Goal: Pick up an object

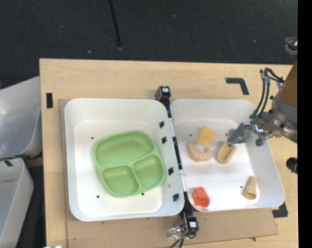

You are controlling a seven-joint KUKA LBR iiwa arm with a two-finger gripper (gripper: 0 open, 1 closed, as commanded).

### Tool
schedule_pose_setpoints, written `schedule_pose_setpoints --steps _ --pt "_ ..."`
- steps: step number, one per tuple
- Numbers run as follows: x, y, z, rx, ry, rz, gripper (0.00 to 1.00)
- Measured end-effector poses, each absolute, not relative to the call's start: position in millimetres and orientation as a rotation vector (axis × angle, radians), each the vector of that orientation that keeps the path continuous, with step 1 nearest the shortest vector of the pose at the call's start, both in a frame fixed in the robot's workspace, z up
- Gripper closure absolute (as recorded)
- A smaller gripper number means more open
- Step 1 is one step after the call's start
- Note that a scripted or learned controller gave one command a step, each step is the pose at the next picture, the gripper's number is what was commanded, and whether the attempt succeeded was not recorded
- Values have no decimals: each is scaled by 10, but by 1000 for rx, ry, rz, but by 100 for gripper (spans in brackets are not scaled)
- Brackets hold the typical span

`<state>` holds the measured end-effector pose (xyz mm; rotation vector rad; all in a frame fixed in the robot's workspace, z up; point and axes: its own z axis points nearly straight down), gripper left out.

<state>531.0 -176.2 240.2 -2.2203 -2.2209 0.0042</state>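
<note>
Overhead, the bench [145,79] carries two shallow white bins side by side. The left bin [78,190] holds a green divided plate [129,162] with three compartments, lying flat and turned at a slight angle near the middle of the bin floor.

The right bin [264,190] holds the loose things. A yellow block [206,136] sits toward the middle of the bin. Just below and left of it lies a pale, bread-like piece [199,152], close enough that they look to be touching. Beside that piece, to its right, lies a tan oblong piece [225,153], tilted so its upper end points up and right. A small red item [199,197] rests near the front left corner of the bin, close to the divider between the bins. A pale cone-shaped piece [250,188] lies well apart from the others, near the front right side.

The arm [286,105] reaches in from the right edge, with cables looping above its wrist. The gripper [238,135] hangs low over the right bin, its dark tip just above the upper end of the tan oblong piece and right of the yellow block. Whether its jaws are apart or together I cannot tell, and nothing is seen held between them.
</note>
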Motion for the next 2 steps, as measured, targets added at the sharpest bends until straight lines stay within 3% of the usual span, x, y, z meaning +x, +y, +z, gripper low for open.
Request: schedule_pose_setpoints --steps 2 --pt "5206 -1880 1472 -2221 -2219 4 0"
